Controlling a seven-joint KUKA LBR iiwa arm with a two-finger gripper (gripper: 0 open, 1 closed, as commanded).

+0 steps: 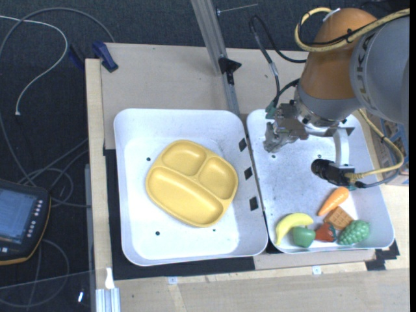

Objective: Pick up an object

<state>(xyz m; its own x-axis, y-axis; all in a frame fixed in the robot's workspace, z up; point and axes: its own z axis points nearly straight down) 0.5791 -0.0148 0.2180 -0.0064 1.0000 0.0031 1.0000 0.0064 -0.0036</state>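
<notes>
Down at the front edge of the right bin (364,149) we had the toy food all bunched into the near corner: a banana (290,224), a green apple (302,236), something red (324,233), a cracker-looking piece (338,218), a bunch of green grapes (354,232) and a carrot (333,200) at the back of the pile.

Starting from the gripper (274,143): it hung over the far left part of that same bin, above bare white floor with nothing under it. We honestly couldn't tell how wide it was open from this angle, and we saw nothing in it.

So the whole thing turned on one gap. The food sat well apart from the claw, toward the camera and off toward the arm's side. The carrot was nearest, its long axis running diagonally, tip pointing near-left. We figured any grab needed a diagonal travel first.

Further out, the left bin (130,129) held a yellow divided plate (192,182).
</notes>
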